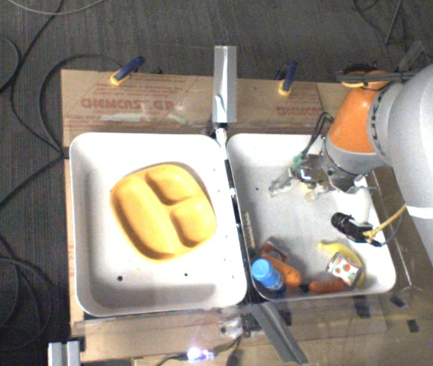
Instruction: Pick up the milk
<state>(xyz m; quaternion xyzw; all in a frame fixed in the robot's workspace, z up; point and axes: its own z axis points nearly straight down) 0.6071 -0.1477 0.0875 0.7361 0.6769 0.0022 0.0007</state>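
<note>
Dark carpet strewn with cables surrounds a cardboard-topped bench (155, 101), and on it two shallow white bins sit side by side. The grey arm (418, 139) with its orange band reaches in over the right bin (251, 166). The left bin (94, 280) holds a yellow divided plate (163, 210) and nothing else.

The gripper (296, 189) hangs over the far half of the right bin, above bare floor. Its jaws look parted, with white bin floor showing between them and nothing held.

The small things are crowded along that bin's near edge. The milk (344, 269), a small white carton with red and green print, lies tilted in the near right corner, just beside a yellow banana (329, 248). A blue-capped bottle (266, 274) and an orange carrot (290, 274) lie together near the left corner.

I judge the step to be the approach, with the pick not yet begun. The gripper is well apart from the carton. The next move calls for travel toward the near right corner, then a descent with the jaws straddling the carton. The bin wall and the banana leave little room there, so alignment will matter.
</note>
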